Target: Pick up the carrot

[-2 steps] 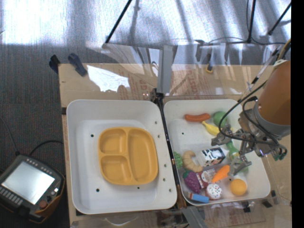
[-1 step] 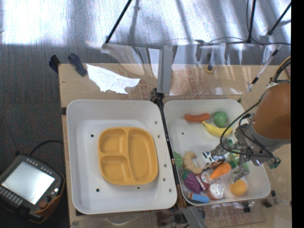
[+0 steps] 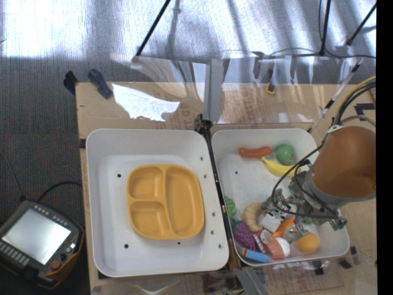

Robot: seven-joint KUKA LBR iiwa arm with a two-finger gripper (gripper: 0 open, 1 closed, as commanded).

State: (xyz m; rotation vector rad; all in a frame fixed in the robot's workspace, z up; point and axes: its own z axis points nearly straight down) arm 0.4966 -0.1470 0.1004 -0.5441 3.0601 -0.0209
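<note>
On the left side of the bench lies one white bin (image 3: 104,165), and inside it rests one yellow tray (image 3: 164,200) with three compartments. Nothing lies in these compartments.

The right bin (image 3: 245,141) holds all the toy food, one of each kind as far as I can count. Near its back wall there is one red-orange sausage (image 3: 255,152), one green round fruit (image 3: 285,153) and one yellow banana (image 3: 276,166). Along the left wall I see one small green piece (image 3: 229,205), one beige curved piece (image 3: 252,214), one purple piece (image 3: 244,235) and one blue piece (image 3: 258,255) at the front edge.

The carrot (image 3: 284,227) is the small orange stick in the front part of this bin, tilted, directly at the gripper (image 3: 288,217). It appears to be light, stiff plastic with a smooth skin, so it can slip; I think the best hold is across its middle, where the body is thickest. Whether the fingers are open or closed around it, I cannot tell, because the arm covers them.

Just beside the carrot there is one pink and white piece (image 3: 277,247), and to the right one orange round fruit (image 3: 307,243). These neighbours are very close, so a hold may catch them too.
</note>
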